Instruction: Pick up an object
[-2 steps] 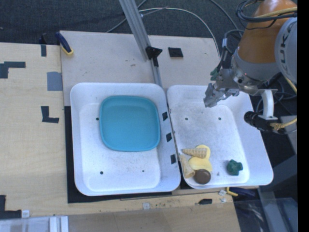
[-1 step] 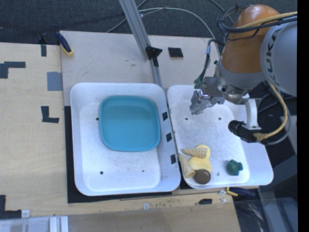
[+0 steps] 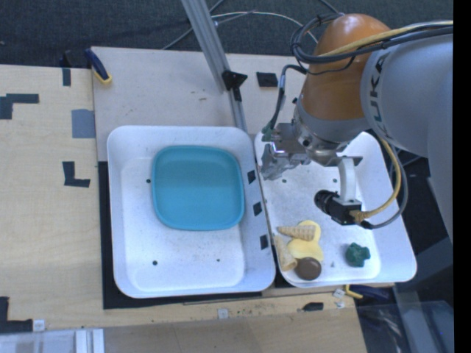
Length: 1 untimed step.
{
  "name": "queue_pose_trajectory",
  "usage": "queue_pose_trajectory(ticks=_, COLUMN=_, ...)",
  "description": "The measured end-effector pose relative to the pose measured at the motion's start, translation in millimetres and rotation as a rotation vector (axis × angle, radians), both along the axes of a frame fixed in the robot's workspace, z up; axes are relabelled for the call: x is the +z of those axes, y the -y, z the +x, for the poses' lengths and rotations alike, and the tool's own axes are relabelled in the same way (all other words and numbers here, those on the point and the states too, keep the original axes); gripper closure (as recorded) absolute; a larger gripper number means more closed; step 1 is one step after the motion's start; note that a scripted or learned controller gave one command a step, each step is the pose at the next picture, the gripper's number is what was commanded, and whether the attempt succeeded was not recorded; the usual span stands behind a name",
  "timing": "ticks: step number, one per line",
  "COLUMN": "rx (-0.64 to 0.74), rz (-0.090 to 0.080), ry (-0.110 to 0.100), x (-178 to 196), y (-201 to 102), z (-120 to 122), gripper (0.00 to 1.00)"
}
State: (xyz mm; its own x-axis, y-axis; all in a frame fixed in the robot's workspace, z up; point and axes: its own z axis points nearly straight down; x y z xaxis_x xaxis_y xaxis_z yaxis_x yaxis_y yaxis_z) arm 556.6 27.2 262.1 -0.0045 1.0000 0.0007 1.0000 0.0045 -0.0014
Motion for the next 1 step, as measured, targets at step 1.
queue_pose_trajectory(ticks=1, rx=0.000, rz=0.000, ry=-0.001, x=-24.0, y=-54.9, z=-19.4, gripper=1.00)
